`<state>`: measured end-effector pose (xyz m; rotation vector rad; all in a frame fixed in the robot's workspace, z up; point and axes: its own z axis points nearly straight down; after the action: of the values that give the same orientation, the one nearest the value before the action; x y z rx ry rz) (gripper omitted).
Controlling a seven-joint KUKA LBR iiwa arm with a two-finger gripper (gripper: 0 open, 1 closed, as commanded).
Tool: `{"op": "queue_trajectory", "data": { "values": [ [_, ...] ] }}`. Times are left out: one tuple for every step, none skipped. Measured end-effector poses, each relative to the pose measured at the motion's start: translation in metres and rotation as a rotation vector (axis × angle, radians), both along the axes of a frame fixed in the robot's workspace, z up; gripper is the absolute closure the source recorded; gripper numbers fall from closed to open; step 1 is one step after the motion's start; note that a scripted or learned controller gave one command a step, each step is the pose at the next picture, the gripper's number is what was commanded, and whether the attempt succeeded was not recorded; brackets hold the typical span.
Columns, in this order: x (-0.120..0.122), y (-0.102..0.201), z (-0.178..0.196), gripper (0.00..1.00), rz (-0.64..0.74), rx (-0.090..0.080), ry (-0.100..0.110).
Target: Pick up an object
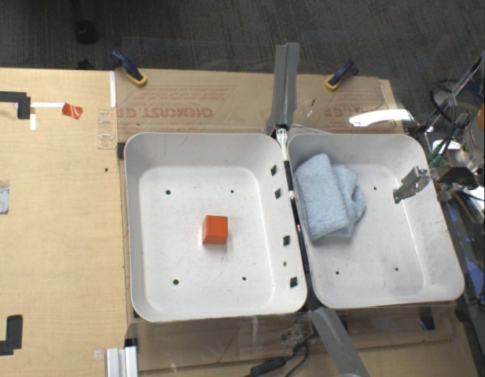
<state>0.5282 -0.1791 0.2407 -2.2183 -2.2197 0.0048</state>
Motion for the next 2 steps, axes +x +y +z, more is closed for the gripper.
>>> {"op": "queue_trajectory", "data": {
  "values": [
    [-0.039, 0.01, -0.149, 0.0, -0.168, -0.001, -0.004],
    [-0.022, 0.052, -0.15, 0.0, -0.393, -0.001, -0.002]
  ]
}}
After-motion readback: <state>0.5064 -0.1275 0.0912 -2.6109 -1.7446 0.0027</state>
